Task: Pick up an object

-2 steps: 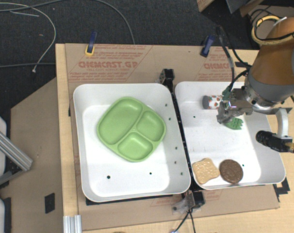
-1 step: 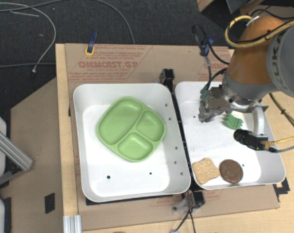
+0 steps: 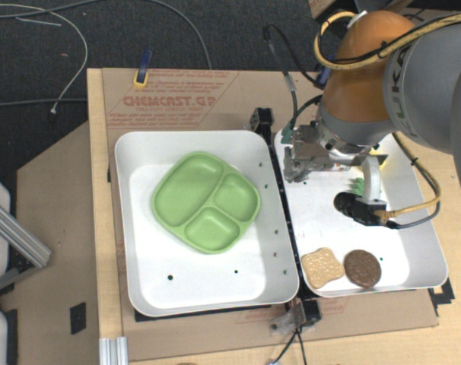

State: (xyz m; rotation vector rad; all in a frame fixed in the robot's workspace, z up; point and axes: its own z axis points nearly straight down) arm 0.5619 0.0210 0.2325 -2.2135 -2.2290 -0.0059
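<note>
A green divided plate [image 3: 206,201] lies in the left bin [image 3: 139,280]. In the right bin [image 3: 413,276], a tan square cracker [image 3: 322,268] and a round brown cookie [image 3: 362,268] rest side by side near the front edge. My gripper [image 3: 294,170] hangs over the far left part of the right bin, close to the wall between the bins and well behind the cracker. A small green item [image 3: 358,182] peeks out from under the wrist, mostly hidden. I see nothing held.
The bins sit on a cardboard sheet [image 3: 177,90] with red lettering. A blue clip [image 3: 144,64] is at its far edge. Cables run over the dark floor behind. The arm's grey and orange body covers the back of the right bin.
</note>
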